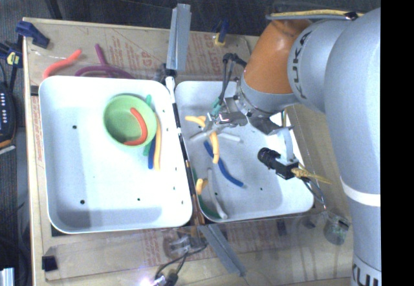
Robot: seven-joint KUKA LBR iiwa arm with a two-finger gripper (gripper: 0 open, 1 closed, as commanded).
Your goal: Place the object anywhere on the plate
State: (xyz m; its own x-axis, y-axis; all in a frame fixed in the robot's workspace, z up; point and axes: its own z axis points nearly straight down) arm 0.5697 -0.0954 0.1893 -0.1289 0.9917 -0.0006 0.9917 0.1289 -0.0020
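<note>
A green plate [126, 120] lies in the left bin [84, 194], toward its upper right. An orange-red curved piece [139, 126] rests on the plate. A yellow stick [158, 149], a blue stick [151, 156] and a thin green piece [149, 100] lie along the plate's right rim. My gripper [218, 120] hangs low over the upper left of the right bin [294, 197]. Just left of it lies a yellow piece [194, 121], and below it a yellow and blue piece [214, 147]. A blue curved piece [231, 176] sits lower in that bin.
A small yellow piece [200, 183] and grey and green items [213, 204] lie at the right bin's lower left. A black fitting [273, 160] sticks in from the right. Orange and purple loose pieces [77, 65] lie on the bench behind the left bin.
</note>
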